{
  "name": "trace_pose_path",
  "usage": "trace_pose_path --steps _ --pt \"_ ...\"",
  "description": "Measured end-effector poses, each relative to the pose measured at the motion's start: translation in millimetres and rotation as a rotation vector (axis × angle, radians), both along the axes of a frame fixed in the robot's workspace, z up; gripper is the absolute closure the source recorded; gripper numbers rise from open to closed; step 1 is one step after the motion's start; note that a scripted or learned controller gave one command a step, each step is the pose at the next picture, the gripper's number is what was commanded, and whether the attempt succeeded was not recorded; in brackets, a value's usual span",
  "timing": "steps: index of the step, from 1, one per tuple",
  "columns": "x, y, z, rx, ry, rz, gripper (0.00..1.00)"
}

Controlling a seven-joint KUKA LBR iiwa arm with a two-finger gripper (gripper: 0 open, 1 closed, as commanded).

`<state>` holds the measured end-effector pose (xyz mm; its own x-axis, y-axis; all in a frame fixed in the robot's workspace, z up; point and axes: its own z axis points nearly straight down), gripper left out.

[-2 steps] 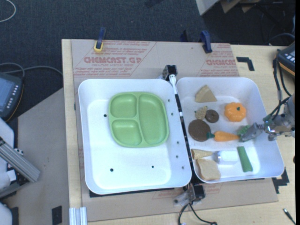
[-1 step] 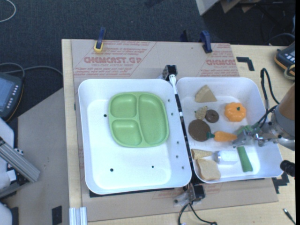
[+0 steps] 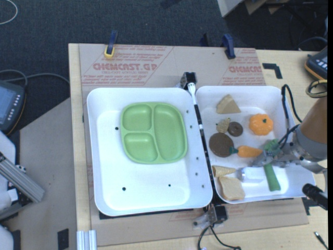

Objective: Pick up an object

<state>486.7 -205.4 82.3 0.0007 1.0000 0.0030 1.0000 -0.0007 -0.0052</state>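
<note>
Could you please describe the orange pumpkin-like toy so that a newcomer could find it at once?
Start at the right bin, the one crowded with toy food. Near its far right side sits the small pumpkin, right of the dark brown disc. It is the one round, bright orange thing with a green stem; the carrot nearby is slim.

A bench (image 3: 156, 61) topped with printed brown board carries two shallow white bins side by side, the left bin (image 3: 99, 155) and the right bin (image 3: 205, 95); a yellow clamp (image 3: 110, 46) and a blue clamp (image 3: 228, 46) grip its far edge
</note>
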Motion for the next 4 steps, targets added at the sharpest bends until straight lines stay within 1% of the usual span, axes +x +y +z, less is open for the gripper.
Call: trace_pose_path --steps 1,2,3,4 --pt "1.2 -1.1 12.8 -0.004 -0.006 -0.001 1.0" --pt "13.1 -1.5 67.5 -0.007 -0.012 0.002 1.0" --pt "13.6 -4.6 131.2 -0.007 -0.014 0.002 1.0" --pt "14.4 -5.0 143.5 -0.006 -0.01 0.002 1.0"
